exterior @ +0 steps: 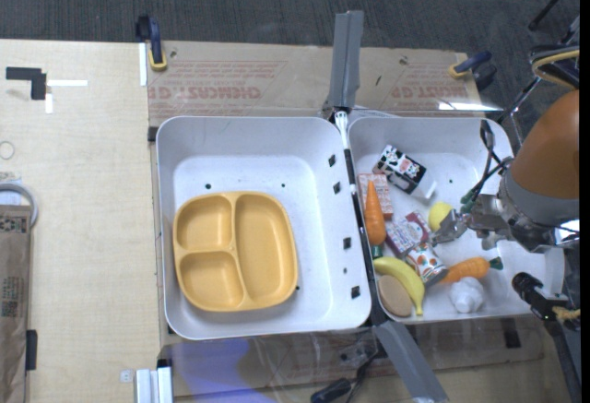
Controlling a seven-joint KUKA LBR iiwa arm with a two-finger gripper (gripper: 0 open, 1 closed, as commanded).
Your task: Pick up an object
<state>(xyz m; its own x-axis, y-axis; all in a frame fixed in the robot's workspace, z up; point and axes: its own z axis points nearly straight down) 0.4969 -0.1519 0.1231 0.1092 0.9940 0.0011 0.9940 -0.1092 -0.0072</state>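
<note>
— Over the right bin's right half, what is the end effector [458, 224] doing?
— It hangs low among the toys, fingertips near a yellow lemon [440, 214]. Whether the fingers are spread or closed, or grip anything, I cannot tell — they blur into the clutter.
— What lies around it?
— Just toward the bin's near edge, a small carrot [467, 269] and a white lump [466, 297]. Further left, a red-and-white can [424, 262], a banana [403, 276] and a tan disc [395, 299] at the near left corner.
— And along the left wall?
— A long carrot [373, 212] beside a pink packet [405, 233]; a black-and-white carton [404, 170] sits toward the far edge.
— The other bin?
— The left bin [184, 152] holds a yellow divided plate [236, 250], toward its near left side. Both bins rest on the surface [83, 207], the right bin [433, 138] touching the left.
</note>
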